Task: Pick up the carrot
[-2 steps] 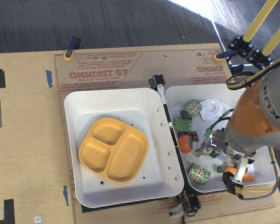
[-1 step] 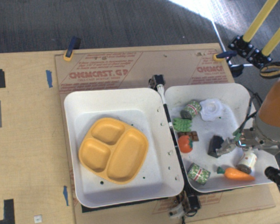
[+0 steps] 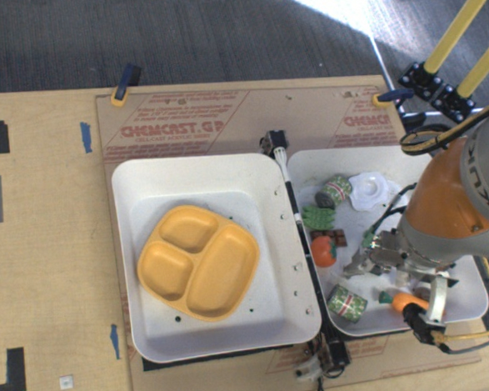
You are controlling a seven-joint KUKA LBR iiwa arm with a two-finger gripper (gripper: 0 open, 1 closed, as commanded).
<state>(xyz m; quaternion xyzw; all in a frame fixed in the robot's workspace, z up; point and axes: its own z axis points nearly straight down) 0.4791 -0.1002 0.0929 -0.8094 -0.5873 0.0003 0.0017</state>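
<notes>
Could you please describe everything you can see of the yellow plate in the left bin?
The yellow plate is a rounded-square, plastic-looking dish divided into three compartments, two smaller and one long. It lies flat, right way up, turned at a diagonal, near the middle of the left white bin, resting on its floor. Nothing else touches it.

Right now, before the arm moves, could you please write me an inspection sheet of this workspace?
Surface: left bin and right bin, both white, on printed cardboard.
Job's things: carrot lies in the right bin, toward the view's bottom.
Clutter: yellow divided plate in the left bin; can, second can, white cup, red-orange round thing, green piece in the right.
Grippers: claw low over the right bin, beside the carrot.
Cables: black cable loops behind the arm.
Surroundings: dark carpet, blue tape marks.
</notes>
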